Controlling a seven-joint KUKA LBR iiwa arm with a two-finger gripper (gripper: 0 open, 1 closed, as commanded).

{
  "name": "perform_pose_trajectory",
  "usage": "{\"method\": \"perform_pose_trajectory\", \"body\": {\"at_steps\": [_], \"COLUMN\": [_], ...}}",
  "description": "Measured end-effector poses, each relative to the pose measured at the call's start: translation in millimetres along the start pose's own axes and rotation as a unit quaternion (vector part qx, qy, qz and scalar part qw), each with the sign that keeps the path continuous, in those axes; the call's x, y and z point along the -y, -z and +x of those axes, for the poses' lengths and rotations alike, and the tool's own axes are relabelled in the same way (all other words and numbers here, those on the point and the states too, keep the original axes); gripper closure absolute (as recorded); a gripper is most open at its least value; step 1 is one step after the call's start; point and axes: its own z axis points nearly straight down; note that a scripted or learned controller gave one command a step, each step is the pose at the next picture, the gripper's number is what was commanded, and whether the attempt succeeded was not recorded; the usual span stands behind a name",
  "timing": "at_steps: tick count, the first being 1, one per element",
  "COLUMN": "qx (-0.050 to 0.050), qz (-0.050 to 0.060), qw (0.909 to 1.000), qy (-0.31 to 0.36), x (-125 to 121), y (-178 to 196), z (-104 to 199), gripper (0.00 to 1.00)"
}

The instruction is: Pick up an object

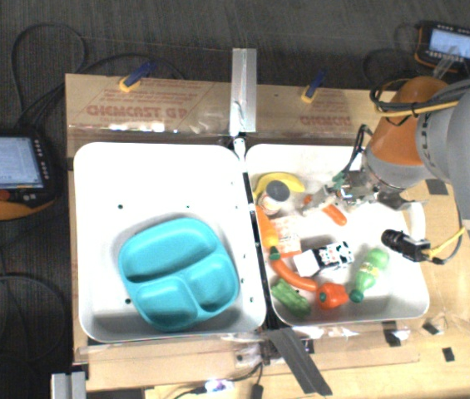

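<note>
One blue tray (pixel 178 271) lies alone in the left bin (pixel 101 173), likely a drop spot. The right bin (pixel 401 302) holds the pickable clutter: one yellow piece (pixel 278 183), one long carrot (pixel 289 274), one green bottle (pixel 368 272), one red tomato (pixel 331 297), one black-and-white block (pixel 333 255), heaped together for grasp tries. The gripper (pixel 347 191) hangs low over one small orange carrot (pixel 334 214) near the bin's top edge; whether it grips anything, I cannot tell.
</note>
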Motion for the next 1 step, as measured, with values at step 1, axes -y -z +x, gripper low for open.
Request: {"method": "perform_pose_trajectory", "body": {"at_steps": [1], "qx": [0.001], "qz": [-0.002], "qw": [1.0000], "qy": [0.000], "x": [-1.2], "y": [10.8], "z": [-0.3], "gripper": [1.00]}}
